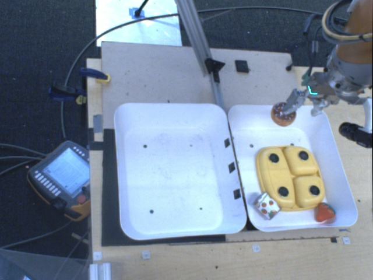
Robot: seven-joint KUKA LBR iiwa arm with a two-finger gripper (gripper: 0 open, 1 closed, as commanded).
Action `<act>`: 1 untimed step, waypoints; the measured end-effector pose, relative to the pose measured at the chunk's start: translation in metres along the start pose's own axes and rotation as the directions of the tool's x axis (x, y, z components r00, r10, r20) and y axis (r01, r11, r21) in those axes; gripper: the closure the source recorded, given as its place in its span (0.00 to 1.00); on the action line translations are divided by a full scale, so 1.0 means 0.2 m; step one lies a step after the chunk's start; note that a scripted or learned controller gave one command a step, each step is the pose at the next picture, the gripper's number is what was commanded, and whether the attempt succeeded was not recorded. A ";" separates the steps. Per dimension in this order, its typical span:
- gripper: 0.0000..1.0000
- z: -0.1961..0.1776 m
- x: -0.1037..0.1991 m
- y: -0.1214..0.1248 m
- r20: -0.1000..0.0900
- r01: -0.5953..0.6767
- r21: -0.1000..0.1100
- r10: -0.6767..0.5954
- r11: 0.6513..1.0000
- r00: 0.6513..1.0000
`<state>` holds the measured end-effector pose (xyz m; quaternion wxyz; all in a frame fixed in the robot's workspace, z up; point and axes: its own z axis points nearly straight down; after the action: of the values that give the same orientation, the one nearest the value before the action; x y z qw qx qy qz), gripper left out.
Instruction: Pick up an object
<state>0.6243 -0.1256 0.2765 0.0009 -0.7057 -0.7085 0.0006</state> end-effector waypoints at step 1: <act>0.00 -0.01 0.00 0.00 0.001 0.001 -0.004 -0.001 1.000 1.000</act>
<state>0.6252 -0.1255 0.2785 -0.0008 -0.7055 -0.7087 -0.0006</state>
